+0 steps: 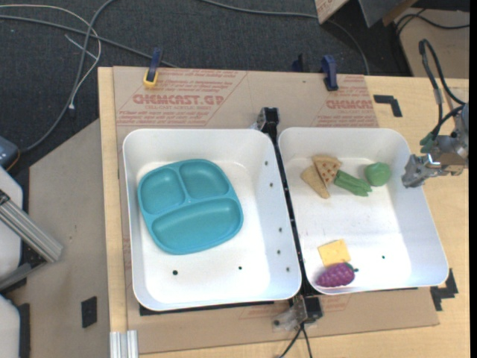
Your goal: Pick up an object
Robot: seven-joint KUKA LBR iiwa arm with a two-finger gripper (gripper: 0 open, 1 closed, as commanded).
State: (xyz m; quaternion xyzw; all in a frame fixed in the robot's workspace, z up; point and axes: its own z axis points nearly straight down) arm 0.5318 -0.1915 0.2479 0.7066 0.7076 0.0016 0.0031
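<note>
The right bin [406,233] holds several toy foods. At its back lie tan wedge-shaped pieces [320,176], a long green pod [352,183] and a round green item [378,173]. A yellow block [333,252] and a purple grape bunch [335,275] sit near the front rim. My gripper [417,174] hangs over the bin's right rim, just right of the round green item and apart from it. Nothing shows in its grasp.
The left bin [145,274] carries a teal divided plate [191,205]. Both bins rest on a cardboard sheet [119,125] held by two clamps at the back. Cables trail across the dark floor behind the bench.
</note>
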